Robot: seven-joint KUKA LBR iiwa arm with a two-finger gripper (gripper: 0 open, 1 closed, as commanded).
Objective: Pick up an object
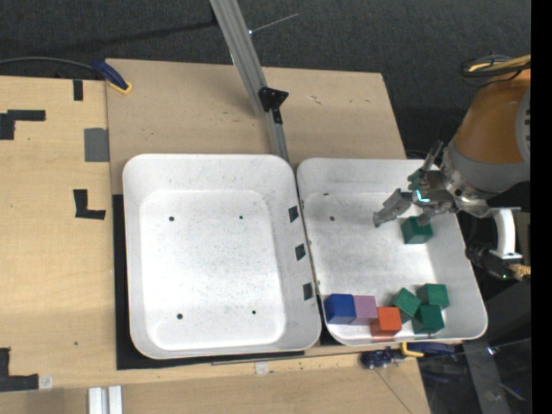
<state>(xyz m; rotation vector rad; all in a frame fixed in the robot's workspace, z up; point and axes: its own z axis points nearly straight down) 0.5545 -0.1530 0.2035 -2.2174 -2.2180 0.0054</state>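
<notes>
A green block (417, 230) lies in the right bin, seemingly resting flat, near its far right side.

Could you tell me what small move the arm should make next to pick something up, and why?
Probably shift the gripper a little toward the lone green block and lower over it. That block sits apart in the right bin, just beside the gripper, whereas the other blocks crowd the bin's near edge.
</notes>
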